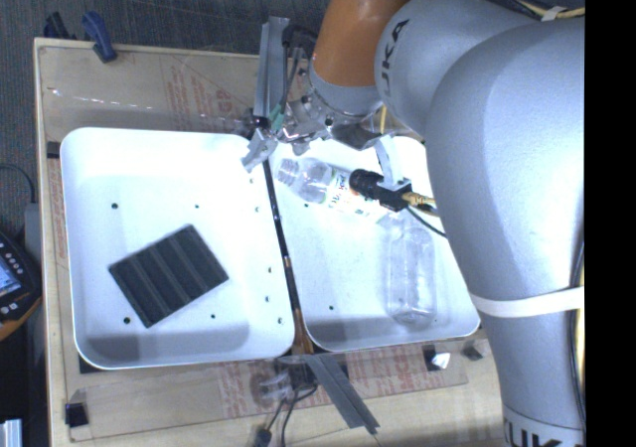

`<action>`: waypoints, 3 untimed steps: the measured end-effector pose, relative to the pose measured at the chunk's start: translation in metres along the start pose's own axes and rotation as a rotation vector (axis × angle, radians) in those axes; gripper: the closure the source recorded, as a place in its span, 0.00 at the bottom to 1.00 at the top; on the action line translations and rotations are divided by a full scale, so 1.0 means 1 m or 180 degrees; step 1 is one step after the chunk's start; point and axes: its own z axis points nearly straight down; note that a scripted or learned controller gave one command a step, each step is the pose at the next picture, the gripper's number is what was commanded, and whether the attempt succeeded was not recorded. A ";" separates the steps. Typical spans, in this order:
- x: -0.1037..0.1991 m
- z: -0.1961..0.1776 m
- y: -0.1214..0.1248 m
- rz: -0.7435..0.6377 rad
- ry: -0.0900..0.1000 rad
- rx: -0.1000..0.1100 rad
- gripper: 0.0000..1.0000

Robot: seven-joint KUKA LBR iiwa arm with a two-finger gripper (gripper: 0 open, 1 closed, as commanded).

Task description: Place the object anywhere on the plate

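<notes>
A dark ribbed rectangular plate (169,274) lies flat in the left bin (89,167), towards its front left. Two clear plastic bottles lie in the right bin (348,331). One small bottle with a label (320,183) rests near the back. A larger one (409,274) lies along the right side. My gripper (260,145) hangs over the back end of the divider between the bins, just left of the small bottle. Nothing shows in its grasp. The arm's wrist and body hide the back right part of the right bin.
The black divider (281,254) runs between the bins. A grey metal bracket (270,63) stands behind them and another (333,390) sits in front. A black cable plug (376,187) on the arm hangs over the small bottle. A blue clamp (97,35) is at the back left.
</notes>
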 end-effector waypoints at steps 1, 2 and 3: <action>0.065 0.001 -0.064 -0.0767 -0.0003 -0.0003 0.00; 0.129 0.001 -0.109 -0.1625 -0.0003 0.0000 0.00; 0.114 0.002 -0.140 -0.1428 -0.0002 -0.0002 0.00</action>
